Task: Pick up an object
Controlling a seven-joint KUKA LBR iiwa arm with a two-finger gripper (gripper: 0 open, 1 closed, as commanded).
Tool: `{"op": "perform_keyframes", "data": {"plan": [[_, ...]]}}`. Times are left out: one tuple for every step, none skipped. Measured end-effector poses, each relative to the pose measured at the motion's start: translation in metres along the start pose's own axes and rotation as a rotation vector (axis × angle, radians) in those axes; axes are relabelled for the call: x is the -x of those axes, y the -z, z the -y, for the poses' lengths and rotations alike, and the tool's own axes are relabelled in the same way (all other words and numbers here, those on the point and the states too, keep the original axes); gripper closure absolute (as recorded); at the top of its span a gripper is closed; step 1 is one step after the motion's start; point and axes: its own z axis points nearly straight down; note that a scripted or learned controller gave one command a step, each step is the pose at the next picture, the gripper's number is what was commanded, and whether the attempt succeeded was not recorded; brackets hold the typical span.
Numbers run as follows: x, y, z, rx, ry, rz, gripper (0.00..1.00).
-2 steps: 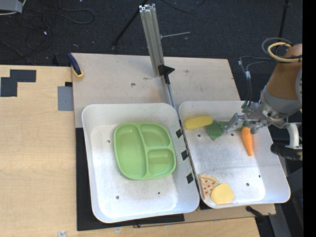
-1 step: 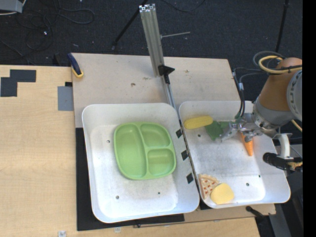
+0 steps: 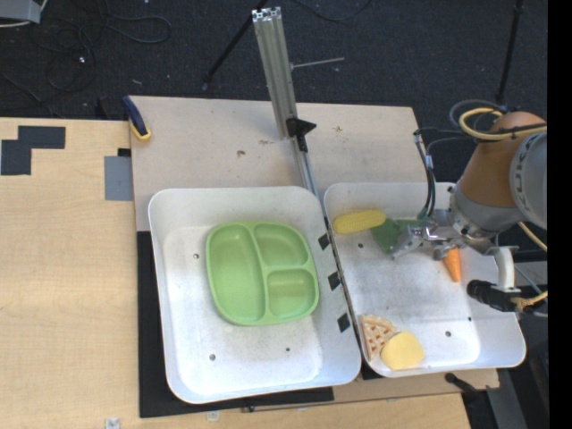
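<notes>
Two shallow white bins sit side by side on the surface [image 3: 357, 137]. The left bin [image 3: 179, 239] holds a green divided plate [image 3: 263, 272] with three compartments, lying flat near the bin's middle. The right bin [image 3: 447, 342] holds several small things: a yellow piece shaped like a corn cob [image 3: 358, 221] near its upper left corner, a dark green piece [image 3: 388, 235] just beside and to the right of it, an orange carrot-like piece [image 3: 453, 264] further right, and near the lower edge a waffle-patterned wedge [image 3: 376, 334] touching a round yellow piece [image 3: 402, 351]. The arm [image 3: 500, 172], grey with an orange band, comes in from the right over the right bin's upper right part. Its gripper [image 3: 413, 239] is low in that bin, its metal tip pointing left toward the dark green piece and lying right at that piece's right edge, with the orange piece just to the right of and below the gripper body. Whether the gripper is apart, together or clamped on the green piece cannot be told at this sharpness. A metal post [image 3: 277, 74] rises from the far side of the surface between the bins, and a blue and yellow tool [image 3: 137, 119] lies at the surface's upper left corner.
</notes>
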Motion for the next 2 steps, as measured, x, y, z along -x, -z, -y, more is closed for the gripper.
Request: {"op": "perform_keyframes", "data": {"plan": [[0.000, 0.011, -0.001, 0.003, 0.000, 0.001, 1.00], [0.002, 0.071, 0.006, 0.002, -0.002, 0.007, 1.00]]}}
